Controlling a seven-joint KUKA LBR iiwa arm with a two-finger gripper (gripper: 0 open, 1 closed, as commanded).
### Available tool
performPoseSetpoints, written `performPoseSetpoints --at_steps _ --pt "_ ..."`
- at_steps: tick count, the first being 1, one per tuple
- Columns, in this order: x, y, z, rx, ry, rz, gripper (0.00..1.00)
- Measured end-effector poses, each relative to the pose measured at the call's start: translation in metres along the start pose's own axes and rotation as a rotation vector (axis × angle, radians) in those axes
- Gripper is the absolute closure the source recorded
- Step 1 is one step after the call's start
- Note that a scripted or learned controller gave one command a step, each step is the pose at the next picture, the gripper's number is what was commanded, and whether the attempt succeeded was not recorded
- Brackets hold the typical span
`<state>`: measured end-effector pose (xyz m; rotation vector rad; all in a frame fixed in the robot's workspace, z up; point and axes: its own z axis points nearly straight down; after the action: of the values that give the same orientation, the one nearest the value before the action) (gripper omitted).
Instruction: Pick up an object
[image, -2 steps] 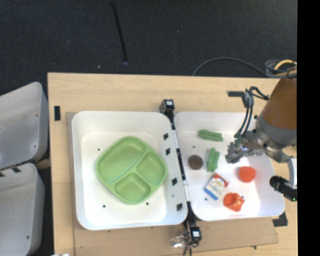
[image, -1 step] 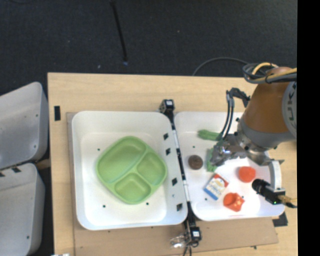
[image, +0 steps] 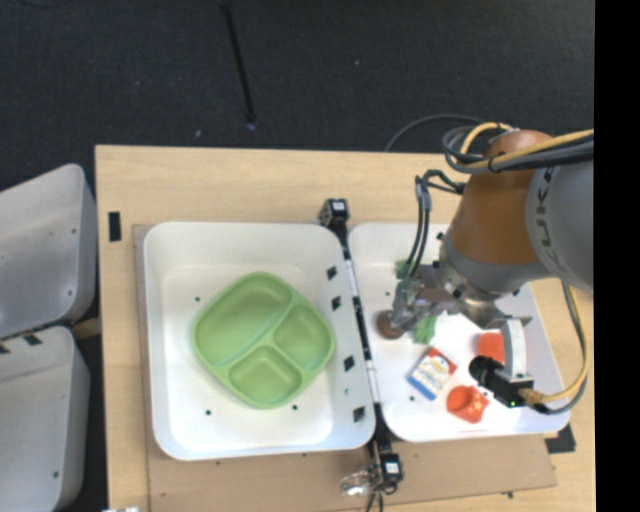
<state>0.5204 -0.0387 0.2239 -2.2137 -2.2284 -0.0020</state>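
A green divided plate lies in the left bin. In the right bin my gripper reaches down near the bin's left side, by a green object and a small brown round thing. A small white, blue and red packet lies just below it. An orange object sits near the front, and another orange piece lies to the right, partly behind the arm's fittings. The arm's grey and orange wrist hides the back of this bin.
A divider with black clips runs between the two bins. Cables loop from the wrist on the right. White panels stand off the bench's left edge. The wooden bench rim surrounds both bins.
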Motion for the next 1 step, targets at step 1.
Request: performPoseSetpoints --at_steps 1 --pt "0.0482 -0.0058 -0.0126 -0.002 0.0 -0.001 1.0"
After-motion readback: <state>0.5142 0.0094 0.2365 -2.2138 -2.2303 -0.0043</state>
